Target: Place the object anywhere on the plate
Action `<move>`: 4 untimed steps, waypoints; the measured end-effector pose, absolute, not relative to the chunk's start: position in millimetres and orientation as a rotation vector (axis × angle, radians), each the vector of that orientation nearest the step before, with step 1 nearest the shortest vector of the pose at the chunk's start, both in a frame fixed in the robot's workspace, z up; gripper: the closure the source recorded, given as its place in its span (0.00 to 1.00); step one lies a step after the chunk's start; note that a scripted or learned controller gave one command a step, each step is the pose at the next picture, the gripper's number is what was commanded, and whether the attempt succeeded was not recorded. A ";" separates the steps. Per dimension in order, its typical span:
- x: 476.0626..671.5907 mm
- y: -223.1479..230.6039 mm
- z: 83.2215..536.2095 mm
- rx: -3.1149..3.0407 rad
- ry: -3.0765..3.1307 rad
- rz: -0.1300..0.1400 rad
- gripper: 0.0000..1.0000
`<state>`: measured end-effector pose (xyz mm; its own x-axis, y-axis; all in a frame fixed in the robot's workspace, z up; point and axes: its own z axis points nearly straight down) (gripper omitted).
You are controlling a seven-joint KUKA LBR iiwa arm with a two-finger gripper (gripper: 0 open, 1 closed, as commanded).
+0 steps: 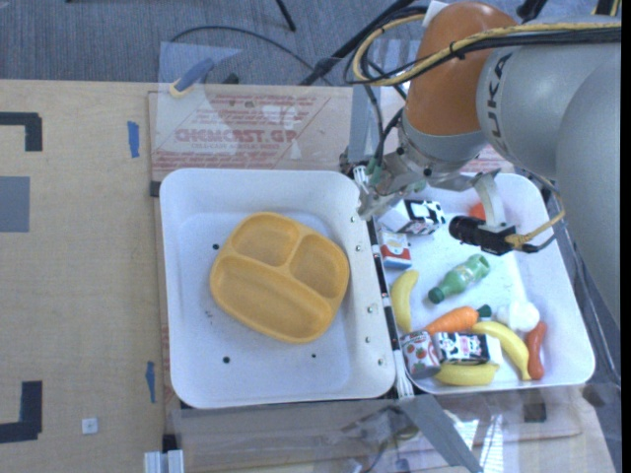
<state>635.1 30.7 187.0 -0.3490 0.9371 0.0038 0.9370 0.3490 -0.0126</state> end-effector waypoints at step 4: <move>580.4 122.6 190.3 -1.689 -2.640 0.010 0.00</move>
<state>580.4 122.6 190.3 -0.4191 0.9080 0.0023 0.9079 0.4191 -0.0094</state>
